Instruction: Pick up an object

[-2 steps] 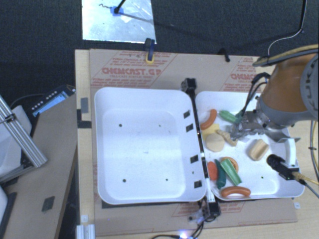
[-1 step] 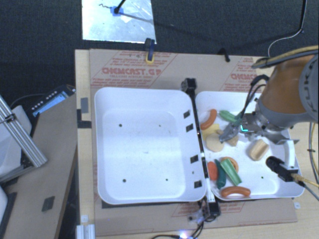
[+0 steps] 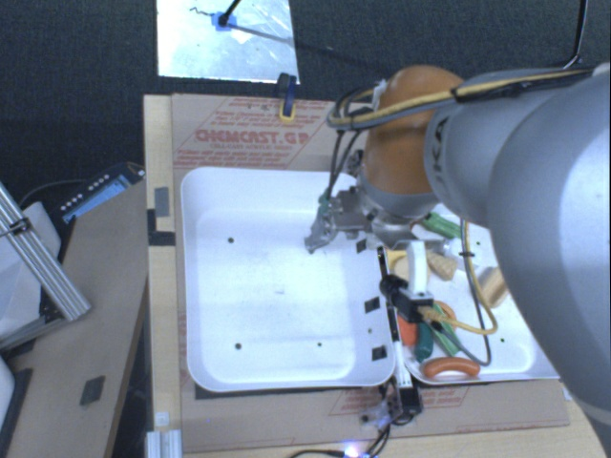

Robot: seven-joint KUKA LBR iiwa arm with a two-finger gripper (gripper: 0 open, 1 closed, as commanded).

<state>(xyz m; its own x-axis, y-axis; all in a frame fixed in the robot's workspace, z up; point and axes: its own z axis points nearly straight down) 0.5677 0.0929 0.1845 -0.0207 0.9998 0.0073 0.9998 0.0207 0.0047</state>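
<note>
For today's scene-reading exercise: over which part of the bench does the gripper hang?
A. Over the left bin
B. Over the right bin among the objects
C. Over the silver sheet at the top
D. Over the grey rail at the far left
A: the gripper sits above the floor of the left bin, near its right side.

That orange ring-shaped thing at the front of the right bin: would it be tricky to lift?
The orange ring lies flat among other items in the right bin, so it probably won't roll. It looks thin and smooth, likely light, and fingers might slip off it. Whether it is stiff or rubbery can't be told.
</note>
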